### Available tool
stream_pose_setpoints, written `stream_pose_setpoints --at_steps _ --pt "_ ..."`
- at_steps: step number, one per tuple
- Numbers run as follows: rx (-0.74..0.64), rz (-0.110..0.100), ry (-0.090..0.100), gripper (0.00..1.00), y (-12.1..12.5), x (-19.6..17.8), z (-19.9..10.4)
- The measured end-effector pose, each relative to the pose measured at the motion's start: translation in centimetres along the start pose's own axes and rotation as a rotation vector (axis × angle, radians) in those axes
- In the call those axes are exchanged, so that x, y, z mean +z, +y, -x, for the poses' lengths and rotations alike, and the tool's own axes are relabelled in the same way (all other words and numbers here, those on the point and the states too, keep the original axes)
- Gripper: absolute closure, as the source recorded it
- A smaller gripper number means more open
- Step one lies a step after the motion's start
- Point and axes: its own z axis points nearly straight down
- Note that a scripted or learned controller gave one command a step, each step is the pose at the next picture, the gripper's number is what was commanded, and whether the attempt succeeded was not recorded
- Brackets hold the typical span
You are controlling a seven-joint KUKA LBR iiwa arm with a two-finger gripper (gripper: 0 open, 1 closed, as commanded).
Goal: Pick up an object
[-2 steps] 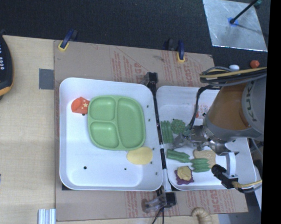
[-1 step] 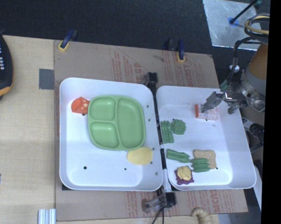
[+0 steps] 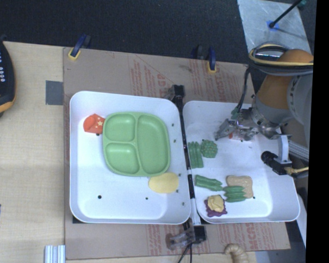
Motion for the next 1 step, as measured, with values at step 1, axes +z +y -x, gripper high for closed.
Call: stream_pose_setpoints --at_steps 1 --pt "0.006 0.005 -0.001 0.00 2.29 0.25 5.71"
